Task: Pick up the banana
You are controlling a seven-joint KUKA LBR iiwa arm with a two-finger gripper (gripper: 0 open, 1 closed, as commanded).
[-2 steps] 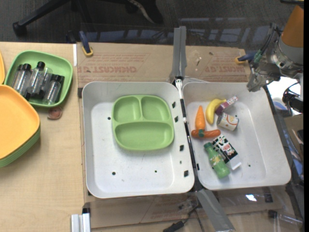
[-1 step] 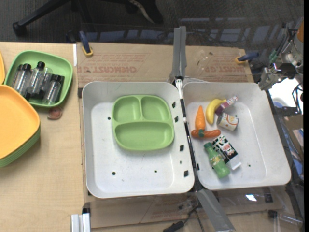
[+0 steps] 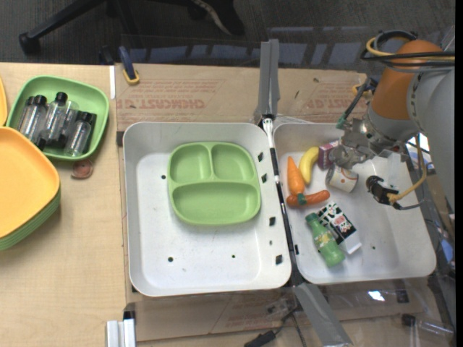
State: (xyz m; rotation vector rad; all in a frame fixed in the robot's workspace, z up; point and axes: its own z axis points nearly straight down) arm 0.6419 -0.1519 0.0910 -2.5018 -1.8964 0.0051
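- Our gripper (image 3: 346,159) hangs low over the back part of the right bin (image 3: 405,266), reaching in from the right, and honestly we can't tell whether it's released or clenched from this angle
- The banana (image 3: 309,164) lies just to the left of the gripper, near it but with nothing of ours visibly around it, lying on the bin floor
- Right under and slightly forward of the gripper we've got a small white cup-like thing (image 3: 344,180), and a purple object (image 3: 328,154) sits tucked against the gripper's left side, between it and the banana
- Further left of the banana there's an upright-looking carrot (image 3: 294,175), and a second carrot (image 3: 309,199) lies crosswise in front of it, both to the gripper's front-left
- In front of the gripper, towards the near edge of the bin, we see a green bottle (image 3: 325,243) lying down and a black-and-white patterned packet (image 3: 338,223) beside it
- Way off to the left, the other bin (image 3: 145,266) holds a green divided plate (image 3: 214,182)
- Far left on the bench: a green tray (image 3: 92,101) with small dark-capped bottles (image 3: 56,123) and a stack of orange plates (image 3: 25,186)
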